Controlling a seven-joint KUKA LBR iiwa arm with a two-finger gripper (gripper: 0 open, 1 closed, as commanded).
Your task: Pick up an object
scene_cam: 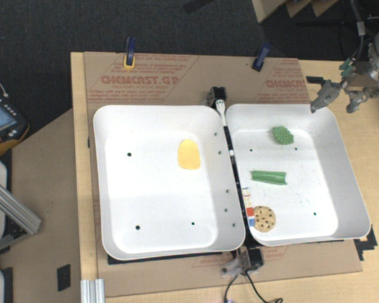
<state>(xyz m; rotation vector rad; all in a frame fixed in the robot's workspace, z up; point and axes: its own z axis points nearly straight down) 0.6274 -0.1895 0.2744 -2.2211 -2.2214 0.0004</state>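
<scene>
The gripper [336, 100] hung spread wide, holding nothing, beyond the right bin [341, 163], which held one green knobbly piece [282, 134] nearest, one green stick [268, 177], one cookie [264, 218]; the left bin [114, 188] held one yellow piece [189, 154].

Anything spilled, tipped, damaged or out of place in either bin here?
Nothing stands out. The yellow piece lies flat in the left bin; the green lump, green stick and cookie lie apart in the right bin.

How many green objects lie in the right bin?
2. A round, bumpy green piece lies near the far side of the right bin; a long green piece lies near its middle.
</scene>
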